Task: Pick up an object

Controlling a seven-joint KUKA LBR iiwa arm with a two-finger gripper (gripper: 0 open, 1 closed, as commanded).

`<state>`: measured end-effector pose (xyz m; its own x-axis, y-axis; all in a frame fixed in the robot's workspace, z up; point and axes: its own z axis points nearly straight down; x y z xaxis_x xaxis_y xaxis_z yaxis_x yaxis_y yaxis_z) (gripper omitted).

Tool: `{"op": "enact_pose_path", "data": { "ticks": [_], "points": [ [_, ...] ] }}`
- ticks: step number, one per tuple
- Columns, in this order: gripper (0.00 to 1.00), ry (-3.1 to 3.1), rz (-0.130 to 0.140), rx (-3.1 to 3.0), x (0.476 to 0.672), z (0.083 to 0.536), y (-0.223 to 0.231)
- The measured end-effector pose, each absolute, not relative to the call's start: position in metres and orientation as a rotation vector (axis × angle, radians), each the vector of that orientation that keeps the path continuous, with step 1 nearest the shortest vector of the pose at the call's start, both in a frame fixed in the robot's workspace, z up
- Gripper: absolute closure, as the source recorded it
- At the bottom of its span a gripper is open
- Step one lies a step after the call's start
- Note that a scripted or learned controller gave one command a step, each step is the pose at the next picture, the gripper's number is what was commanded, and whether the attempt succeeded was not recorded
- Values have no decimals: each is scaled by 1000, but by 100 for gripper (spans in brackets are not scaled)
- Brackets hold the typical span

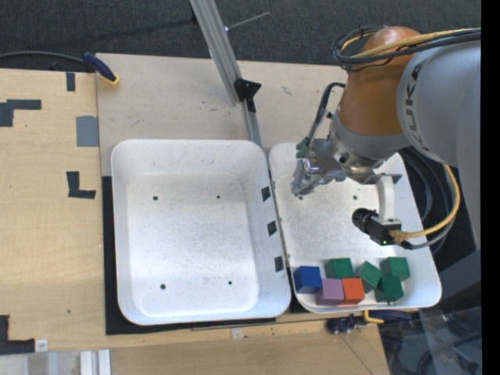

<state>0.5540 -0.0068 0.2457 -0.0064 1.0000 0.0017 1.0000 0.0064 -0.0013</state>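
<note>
Down in the right bin (312,217)'s near corner, small stiff light-looking blocks (353,280), best pinched across flat sides; gripper (303,182) state unclear, seemingly empty.

You find no readable text, label, brand or number anywhere on the bench, bins or arm.

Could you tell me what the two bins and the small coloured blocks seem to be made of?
The bins, left bin and right bin, look like thin moulded white plastic: rounded corners, smooth faintly glossy walls, speckled floors. The blocks, such as the blue block and orange block, look matte and solid-coloured, perhaps painted wood or foam; the view leaves that open.
</note>
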Motion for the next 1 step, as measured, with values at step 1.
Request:
{"op": "enact_pose_path", "data": {
  "ticks": [1],
  "points": [
    [100,-2227,3,-2212,561,228,49]
  ]
}}
